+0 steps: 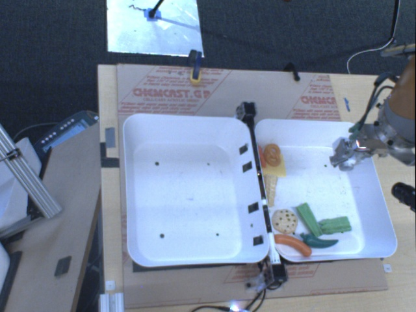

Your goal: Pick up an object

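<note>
Pincer (342,153) — grip state unreadable — above right bin (364,194), nothing lifted; cookie (285,221) lies near its left wall.

Looked like a robotics lab, no home or shop. Worktop (110,194) was covered w/ a protective sheet (214,86) printed in red lettering, two white bins (188,125) butted side by side & held by black clips (247,168). Aluminium extrusion rail (26,174) sat at left, next to a grey control box (65,129). Cables (370,51) trailed over dark carpet (52,44). Grey arm (396,119) reached in from the right. Toy plastic food (305,229) as test pieces, typical of a research setup.
</note>
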Controlling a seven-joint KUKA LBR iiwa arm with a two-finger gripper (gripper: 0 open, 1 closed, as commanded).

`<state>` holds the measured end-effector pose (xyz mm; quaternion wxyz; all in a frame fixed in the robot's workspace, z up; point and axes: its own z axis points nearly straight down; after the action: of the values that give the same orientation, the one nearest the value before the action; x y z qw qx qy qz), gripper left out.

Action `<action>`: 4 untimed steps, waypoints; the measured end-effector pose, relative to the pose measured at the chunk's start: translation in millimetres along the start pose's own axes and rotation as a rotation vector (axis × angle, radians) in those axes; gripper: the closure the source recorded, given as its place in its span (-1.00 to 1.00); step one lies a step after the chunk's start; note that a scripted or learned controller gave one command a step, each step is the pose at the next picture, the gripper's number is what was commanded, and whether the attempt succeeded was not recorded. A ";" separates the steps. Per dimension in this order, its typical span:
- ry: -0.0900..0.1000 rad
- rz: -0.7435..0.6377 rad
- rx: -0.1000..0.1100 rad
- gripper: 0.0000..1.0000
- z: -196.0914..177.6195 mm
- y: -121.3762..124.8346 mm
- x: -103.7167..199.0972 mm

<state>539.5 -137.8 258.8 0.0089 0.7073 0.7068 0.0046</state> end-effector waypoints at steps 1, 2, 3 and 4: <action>0.009 -0.011 0.021 1.00 21.0 -41.2 80.7; 0.009 -0.010 0.023 1.00 71.9 -48.0 133.8; 0.009 -0.013 0.012 1.00 41.2 6.9 203.1; 0.013 -0.016 0.006 1.00 -79.9 4.9 302.9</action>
<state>543.1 165.6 336.9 0.0022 0.7015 0.7127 0.0071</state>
